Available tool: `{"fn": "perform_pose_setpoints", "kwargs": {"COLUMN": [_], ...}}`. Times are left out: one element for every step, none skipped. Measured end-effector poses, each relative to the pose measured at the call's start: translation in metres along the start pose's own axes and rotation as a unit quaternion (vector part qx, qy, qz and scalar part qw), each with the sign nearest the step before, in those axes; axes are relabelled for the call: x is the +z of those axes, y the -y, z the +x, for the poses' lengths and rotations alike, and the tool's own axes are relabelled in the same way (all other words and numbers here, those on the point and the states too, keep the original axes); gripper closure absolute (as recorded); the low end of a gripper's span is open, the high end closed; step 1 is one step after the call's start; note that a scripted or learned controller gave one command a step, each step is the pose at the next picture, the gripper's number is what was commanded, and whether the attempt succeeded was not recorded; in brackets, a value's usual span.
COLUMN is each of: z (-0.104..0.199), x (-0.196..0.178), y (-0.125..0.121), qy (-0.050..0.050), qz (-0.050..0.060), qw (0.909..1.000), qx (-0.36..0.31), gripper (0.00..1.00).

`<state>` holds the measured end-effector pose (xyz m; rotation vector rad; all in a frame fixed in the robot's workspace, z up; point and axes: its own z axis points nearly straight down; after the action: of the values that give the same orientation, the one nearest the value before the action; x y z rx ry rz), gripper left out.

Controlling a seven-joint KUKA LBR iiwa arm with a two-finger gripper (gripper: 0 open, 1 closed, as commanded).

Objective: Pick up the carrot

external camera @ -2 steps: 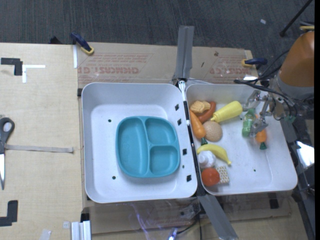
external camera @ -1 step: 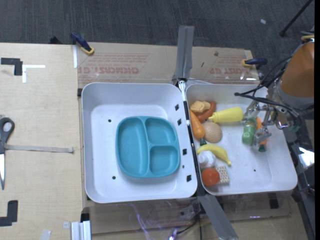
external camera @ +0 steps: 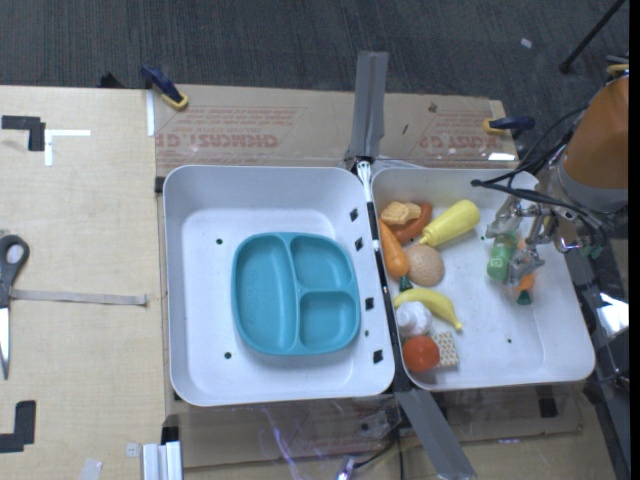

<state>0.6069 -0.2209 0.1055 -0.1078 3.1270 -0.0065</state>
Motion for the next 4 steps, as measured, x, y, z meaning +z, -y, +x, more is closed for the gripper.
{"fn": "perform_pose_setpoints", "kwargs": {"z": [0.000, -0.004, -0.004, 0.004], "x": [0.000, -0.012, -0.012, 0.000], "y": [0.000, -0.005, -0.003, 0.001], "qy": [0.000, 0.004, 0.005, -0.002], "qz": [0.000, -0.003, -0.001, -0.002], "qw": [1.0000, 1.0000, 1.0000, 0.9894], "qx": [0.000, -0.003, -0.002, -0.145], "gripper": [0.00, 1.00, 0.00, 0.00]}}
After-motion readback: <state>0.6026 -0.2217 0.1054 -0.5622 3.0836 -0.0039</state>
